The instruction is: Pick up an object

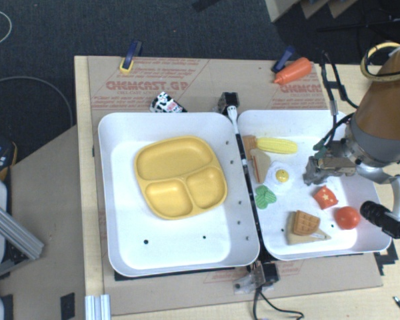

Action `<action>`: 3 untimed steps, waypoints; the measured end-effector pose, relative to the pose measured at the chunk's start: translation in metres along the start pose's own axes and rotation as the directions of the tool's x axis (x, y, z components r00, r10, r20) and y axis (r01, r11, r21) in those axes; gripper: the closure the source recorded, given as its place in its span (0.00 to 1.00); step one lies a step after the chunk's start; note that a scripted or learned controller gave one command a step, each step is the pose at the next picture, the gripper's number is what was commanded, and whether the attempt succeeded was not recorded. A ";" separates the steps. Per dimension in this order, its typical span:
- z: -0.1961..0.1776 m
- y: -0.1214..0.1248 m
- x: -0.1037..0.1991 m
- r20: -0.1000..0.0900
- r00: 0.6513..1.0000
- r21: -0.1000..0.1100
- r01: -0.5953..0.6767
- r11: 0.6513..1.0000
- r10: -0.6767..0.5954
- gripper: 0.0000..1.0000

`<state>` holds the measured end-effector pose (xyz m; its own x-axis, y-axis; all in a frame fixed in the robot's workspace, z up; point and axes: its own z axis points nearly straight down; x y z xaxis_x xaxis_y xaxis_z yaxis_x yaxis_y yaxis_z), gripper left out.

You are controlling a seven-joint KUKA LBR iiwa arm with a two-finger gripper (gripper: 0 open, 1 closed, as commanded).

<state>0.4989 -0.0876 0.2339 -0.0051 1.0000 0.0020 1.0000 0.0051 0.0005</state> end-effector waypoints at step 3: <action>0.015 -0.004 -0.008 0.001 1.000 0.004 -0.006 1.000 0.006 1.00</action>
